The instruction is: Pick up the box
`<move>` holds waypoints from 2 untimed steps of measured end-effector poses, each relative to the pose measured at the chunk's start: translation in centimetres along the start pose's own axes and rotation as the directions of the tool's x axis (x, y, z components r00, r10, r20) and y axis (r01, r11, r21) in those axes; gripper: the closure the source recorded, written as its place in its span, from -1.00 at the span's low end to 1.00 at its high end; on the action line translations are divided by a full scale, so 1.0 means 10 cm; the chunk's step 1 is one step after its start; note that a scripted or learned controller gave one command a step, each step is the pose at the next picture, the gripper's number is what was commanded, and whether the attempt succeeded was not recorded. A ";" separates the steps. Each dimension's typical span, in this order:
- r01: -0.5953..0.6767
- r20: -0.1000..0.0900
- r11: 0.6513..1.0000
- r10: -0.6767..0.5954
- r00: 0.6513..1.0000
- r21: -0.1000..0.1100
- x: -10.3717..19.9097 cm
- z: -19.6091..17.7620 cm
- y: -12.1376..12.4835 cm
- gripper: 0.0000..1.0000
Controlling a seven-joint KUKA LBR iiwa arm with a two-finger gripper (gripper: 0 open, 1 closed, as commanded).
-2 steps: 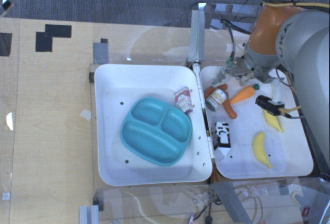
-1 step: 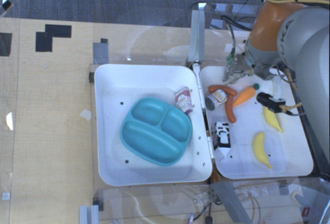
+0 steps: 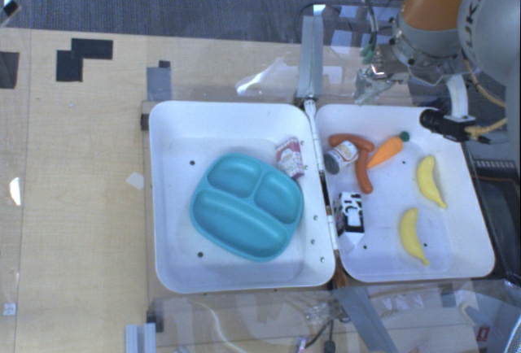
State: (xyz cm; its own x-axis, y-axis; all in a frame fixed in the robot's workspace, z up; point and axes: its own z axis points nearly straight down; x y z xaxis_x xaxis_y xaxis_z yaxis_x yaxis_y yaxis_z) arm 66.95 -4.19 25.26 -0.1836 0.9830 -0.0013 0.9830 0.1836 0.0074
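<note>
The box point(image 3: 351, 211) is small, black and white, and lies in the right bin point(image 3: 460, 262) against its left wall, toward the front. My gripper point(image 3: 371, 81) hangs above the far edge of the right bin, well behind the box and apart from it. The grey arm with its orange band fills the upper right corner.
In the right bin also lie a brown sausage point(image 3: 361, 163), a small can point(image 3: 341, 155), a carrot point(image 3: 386, 151) and two bananas point(image 3: 430, 181) point(image 3: 413, 236). The left bin point(image 3: 175, 254) holds a blue divided plate point(image 3: 247, 205) and a reddish packet point(image 3: 290, 158). Cables trail behind the bins.
</note>
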 end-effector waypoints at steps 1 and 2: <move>0.006 0.001 1.000 -0.006 1.000 -0.003 0.01 -0.09 0.02 1.00; 0.012 0.003 1.000 -0.012 1.000 -0.007 0.02 -0.19 0.05 1.00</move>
State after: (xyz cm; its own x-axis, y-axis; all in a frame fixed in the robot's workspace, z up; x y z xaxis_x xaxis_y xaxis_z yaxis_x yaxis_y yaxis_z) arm 67.35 -3.92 27.15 -0.1951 0.9808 -0.0045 0.9807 0.1952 0.0143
